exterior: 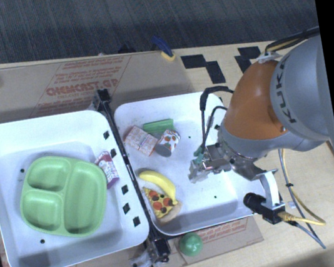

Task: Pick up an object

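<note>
The approach step is judged to be in hand: the gripper (199, 165) is seen low over the right bin (230, 205), right of centre in the frame, and nothing is seen between its fingers. How far they are spread cannot be told at this size.

The candidates are grouped to its left — a banana (159, 183) and a pizza slice (160, 204) low in the bin, with a small box (140, 139), a green block (158, 126) and a small carton (168, 143) higher up. For the next move, one item would have to be chosen, the fingers centred over it and then lowered.

On the cardboard (82, 80) at upper left, red print is made out as roughly "CHEMCAST GP" — and "KU" is read on the arm (289, 103) at the right.
</note>
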You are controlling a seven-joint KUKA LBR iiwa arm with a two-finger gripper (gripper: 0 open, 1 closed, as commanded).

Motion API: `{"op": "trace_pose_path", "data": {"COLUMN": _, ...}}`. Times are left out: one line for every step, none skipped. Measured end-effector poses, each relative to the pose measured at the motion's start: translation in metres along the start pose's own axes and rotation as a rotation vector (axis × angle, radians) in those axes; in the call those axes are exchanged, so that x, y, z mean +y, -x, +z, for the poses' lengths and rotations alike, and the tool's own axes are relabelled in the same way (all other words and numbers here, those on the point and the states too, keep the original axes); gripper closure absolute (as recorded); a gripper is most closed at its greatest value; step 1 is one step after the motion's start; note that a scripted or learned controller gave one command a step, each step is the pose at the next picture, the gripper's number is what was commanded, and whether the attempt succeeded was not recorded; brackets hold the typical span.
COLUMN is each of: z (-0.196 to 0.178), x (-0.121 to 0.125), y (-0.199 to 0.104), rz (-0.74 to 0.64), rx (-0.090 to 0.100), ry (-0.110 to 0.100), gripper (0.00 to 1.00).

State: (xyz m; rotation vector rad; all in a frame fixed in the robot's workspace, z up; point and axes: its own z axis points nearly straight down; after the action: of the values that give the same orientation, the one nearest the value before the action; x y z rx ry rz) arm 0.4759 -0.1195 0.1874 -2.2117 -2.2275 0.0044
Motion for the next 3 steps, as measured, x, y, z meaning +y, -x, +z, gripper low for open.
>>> {"op": "trace_pose_path", "data": {"z": -0.011, "x": 0.000, "y": 0.026, "rz": 0.003, "rx": 0.000, "ry": 0.003, "gripper": 1.00}}
{"op": "trace_pose_path", "data": {"z": -0.012, "x": 0.000, "y": 0.065, "rz": 0.004, "rx": 0.000, "ry": 0.003, "gripper": 1.00}}
{"op": "trace_pose_path", "data": {"z": -0.016, "x": 0.000, "y": 0.092, "rz": 0.004, "rx": 0.000, "ry": 0.004, "gripper": 1.00}}
